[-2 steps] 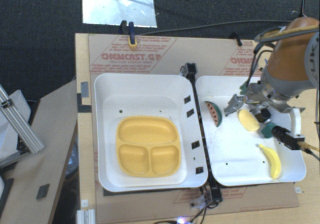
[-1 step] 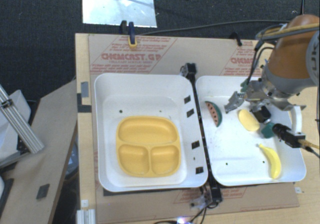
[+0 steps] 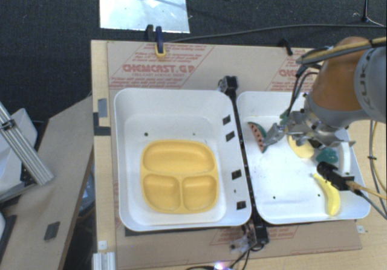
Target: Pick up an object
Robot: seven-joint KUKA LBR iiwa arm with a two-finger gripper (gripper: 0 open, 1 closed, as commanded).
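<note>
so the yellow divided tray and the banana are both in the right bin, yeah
Not quite. The camera view shows the yellow divided tray in the left bin, not the right one. The banana is in the right bin.

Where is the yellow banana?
In the camera view, the banana lies in the right bin's lower right corner, just below a small teal thing.

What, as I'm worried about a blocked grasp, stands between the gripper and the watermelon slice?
Nothing visible. The gripper is close beside the watermelon slice in the right bin; the banana lies well off.
</note>
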